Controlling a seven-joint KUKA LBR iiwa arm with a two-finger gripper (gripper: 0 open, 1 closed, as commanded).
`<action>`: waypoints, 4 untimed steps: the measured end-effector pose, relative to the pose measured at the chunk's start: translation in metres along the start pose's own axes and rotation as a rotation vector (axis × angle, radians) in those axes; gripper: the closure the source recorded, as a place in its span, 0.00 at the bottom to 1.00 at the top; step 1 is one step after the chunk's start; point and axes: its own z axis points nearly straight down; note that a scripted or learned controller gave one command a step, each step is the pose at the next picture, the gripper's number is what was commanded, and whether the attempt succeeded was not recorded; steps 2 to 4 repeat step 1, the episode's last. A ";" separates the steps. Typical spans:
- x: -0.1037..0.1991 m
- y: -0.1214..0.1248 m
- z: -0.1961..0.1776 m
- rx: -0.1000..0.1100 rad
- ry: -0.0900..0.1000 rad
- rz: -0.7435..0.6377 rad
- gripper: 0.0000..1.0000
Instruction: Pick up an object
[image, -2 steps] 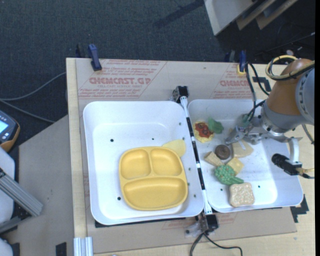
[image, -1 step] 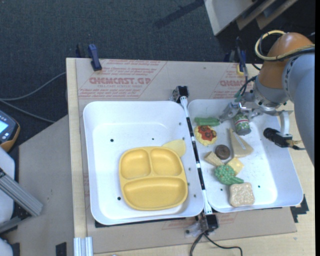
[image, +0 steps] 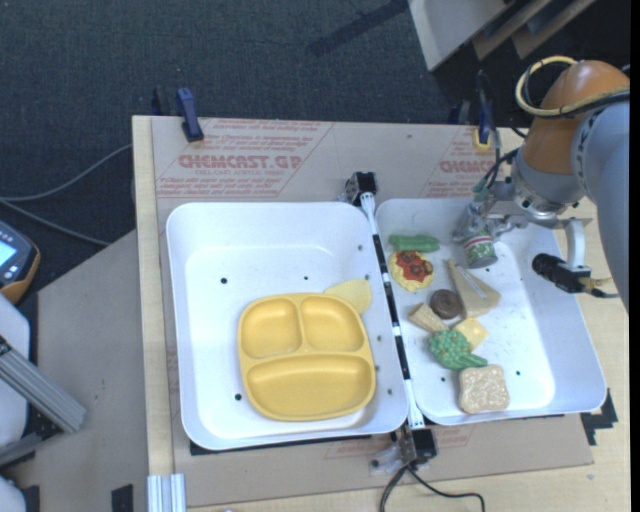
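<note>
My two-finger gripper hung low in the right white bin's far corner, over a small round green-rimmed toy; its grip was unclear. Best descend straight, centred.

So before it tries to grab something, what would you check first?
1. Tool over the right bin: ok, it hangs at the far end.
2. Something under the tool: ok, a small green-and-white piece lies there.
3. Piece already gripped: cannot tell, the tool hides the contact.
4. Room around that piece: ok, the pizza slice and green bean lie apart from it.
5. Yellow tray out of the way: ok, it sits in the left bin.
</note>
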 end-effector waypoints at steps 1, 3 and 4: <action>0.090 -0.005 -0.095 -0.004 0.004 -0.006 1.00; 0.090 -0.005 -0.095 -0.004 0.004 -0.006 1.00; 0.090 -0.005 -0.095 -0.004 0.004 -0.006 1.00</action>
